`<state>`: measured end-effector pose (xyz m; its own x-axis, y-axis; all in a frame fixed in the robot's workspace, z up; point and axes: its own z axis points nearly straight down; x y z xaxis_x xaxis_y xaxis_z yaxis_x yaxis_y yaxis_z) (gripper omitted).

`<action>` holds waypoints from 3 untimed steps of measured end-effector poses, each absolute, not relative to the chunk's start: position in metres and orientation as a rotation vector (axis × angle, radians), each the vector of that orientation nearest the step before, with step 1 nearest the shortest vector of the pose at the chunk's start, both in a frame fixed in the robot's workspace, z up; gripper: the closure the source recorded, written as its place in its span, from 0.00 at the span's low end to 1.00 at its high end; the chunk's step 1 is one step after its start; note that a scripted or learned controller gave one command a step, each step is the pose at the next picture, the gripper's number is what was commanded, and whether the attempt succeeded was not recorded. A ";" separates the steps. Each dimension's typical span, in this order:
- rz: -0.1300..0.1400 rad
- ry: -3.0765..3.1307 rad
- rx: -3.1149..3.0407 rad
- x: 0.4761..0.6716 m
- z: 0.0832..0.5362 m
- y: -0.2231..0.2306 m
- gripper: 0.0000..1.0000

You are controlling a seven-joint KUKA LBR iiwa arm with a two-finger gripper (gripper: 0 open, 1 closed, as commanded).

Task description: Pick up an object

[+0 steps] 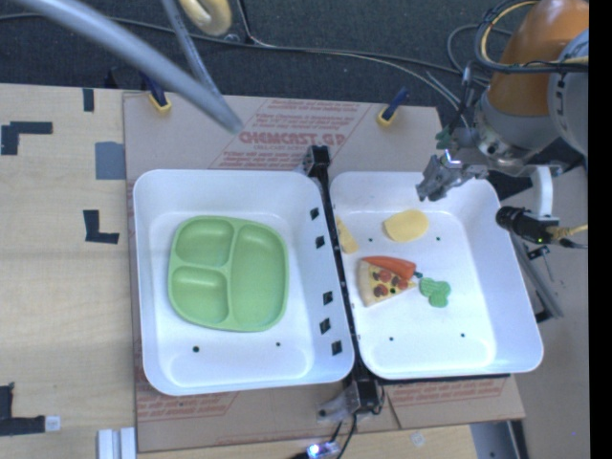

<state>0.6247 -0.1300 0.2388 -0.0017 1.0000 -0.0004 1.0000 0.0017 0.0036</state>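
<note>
With the gripper (432,187) hovering by the right bin's (497,338) far rim, jaws' state impossible to tell, it could nudge the flat yellow piece (406,225) aside instead of gripping.

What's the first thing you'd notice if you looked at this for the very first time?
Probably the big green plastic plate with three sections, lying alone in the left white bin. Next, the toy food in the right white bin: a pizza slice, an orange carrot, a yellow chip-shaped piece and green broccoli. The arm's tool hovers above that bin's far edge.
</note>
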 end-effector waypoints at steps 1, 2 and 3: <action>0.000 2.229 2.215 0.616 0.242 -0.070 1.00; -0.002 2.228 2.217 0.621 0.229 -0.018 1.00; -0.003 2.228 2.218 0.611 0.222 0.029 1.00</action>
<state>0.6106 0.0287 0.2223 -0.0046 1.0000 0.0000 1.0000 0.0046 -0.0027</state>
